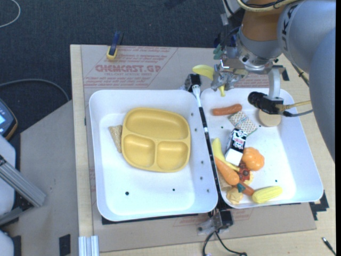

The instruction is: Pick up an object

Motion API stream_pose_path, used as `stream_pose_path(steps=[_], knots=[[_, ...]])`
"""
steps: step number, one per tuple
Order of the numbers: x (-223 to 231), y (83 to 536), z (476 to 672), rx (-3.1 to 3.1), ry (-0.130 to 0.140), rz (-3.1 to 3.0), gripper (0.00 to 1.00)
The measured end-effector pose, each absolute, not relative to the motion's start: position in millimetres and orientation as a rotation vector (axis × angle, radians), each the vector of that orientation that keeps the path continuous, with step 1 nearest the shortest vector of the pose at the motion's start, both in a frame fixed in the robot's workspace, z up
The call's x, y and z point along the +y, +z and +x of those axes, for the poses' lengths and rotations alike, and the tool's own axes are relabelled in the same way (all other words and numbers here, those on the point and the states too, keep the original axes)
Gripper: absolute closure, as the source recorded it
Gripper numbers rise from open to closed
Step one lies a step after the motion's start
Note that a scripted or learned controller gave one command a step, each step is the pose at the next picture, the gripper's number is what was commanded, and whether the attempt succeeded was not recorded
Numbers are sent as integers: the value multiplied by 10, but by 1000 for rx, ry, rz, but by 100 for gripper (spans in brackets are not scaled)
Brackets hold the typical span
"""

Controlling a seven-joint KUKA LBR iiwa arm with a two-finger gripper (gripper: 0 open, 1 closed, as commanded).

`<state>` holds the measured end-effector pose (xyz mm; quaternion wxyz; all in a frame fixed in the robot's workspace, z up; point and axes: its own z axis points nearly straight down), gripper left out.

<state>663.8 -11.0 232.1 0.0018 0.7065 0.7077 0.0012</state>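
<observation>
Two white bins [101, 143] sit below; the gripper [226, 81], at 12 o'clock, may miss the sausage [226, 110] by closing early.

Two white bins: left bin [101, 143], right bin [298, 159], both below the pincer [222, 84]. One yellow divided plate [155, 140], lower left of the pincer. One sausage [226, 110] directly below it. One carrot [227, 172], one orange pepper [252, 159], one corn cob [266, 194], all further below. Two bananas: one [202, 70] just left of the pincer, one [217, 149] below.
</observation>
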Motion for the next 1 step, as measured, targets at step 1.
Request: stream_pose_path(steps=[1], knots=[[-82, 2352, 6565, 2222, -1, 2221, 100]])
